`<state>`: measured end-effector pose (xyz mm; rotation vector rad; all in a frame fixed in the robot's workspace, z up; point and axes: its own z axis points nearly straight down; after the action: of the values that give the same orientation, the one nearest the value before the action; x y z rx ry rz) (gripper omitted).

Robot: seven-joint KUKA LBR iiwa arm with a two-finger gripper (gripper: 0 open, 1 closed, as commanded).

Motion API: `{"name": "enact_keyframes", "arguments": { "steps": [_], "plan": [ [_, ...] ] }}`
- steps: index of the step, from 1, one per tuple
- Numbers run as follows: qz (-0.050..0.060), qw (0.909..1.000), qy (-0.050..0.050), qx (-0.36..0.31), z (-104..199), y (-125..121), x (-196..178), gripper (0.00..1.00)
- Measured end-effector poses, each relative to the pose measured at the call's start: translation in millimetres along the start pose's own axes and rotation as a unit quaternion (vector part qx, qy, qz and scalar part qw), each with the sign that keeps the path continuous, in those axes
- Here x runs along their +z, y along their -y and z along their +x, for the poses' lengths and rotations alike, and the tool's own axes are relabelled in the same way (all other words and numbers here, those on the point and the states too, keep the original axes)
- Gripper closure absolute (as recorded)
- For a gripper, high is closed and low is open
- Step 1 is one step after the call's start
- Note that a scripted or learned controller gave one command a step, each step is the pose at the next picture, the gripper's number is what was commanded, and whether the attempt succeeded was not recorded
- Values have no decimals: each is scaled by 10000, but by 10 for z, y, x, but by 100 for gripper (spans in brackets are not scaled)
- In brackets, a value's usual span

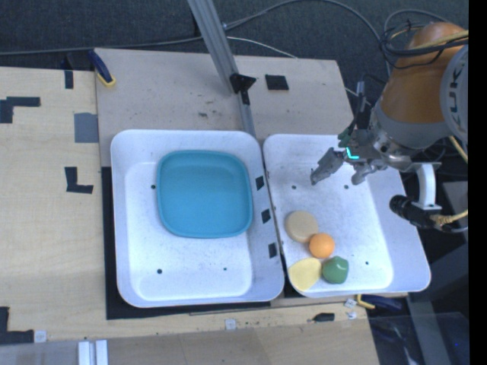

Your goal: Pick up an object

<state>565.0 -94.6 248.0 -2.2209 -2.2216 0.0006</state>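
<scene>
While fingers (340,172) spread, gripper hangs above right bin (396,272), holding nothing

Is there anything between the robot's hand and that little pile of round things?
No. In the camera view, just bare white bin floor separates the hand from the round beige disc, nearest of the pile.

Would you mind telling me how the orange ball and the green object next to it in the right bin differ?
The orange ball is orange and plainly round; the green object is dark green and looks slightly less regular. The orange ball lies farther from the bin's near edge, touching the beige disc; the green object lies nearer that edge, beside the yellow piece. Both are small, similar in size, resting in the right bin, apart from the hand.
</scene>
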Motion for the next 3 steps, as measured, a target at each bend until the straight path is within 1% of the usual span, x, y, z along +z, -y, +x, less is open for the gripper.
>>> {"name": "enact_keyframes", "arguments": {
  "steps": [1,3],
  "plan": [
    [1,10000,0,0,0,0,0,0],
    [16,10000,-1,-1,-36,61,851,0]
  ]
}}
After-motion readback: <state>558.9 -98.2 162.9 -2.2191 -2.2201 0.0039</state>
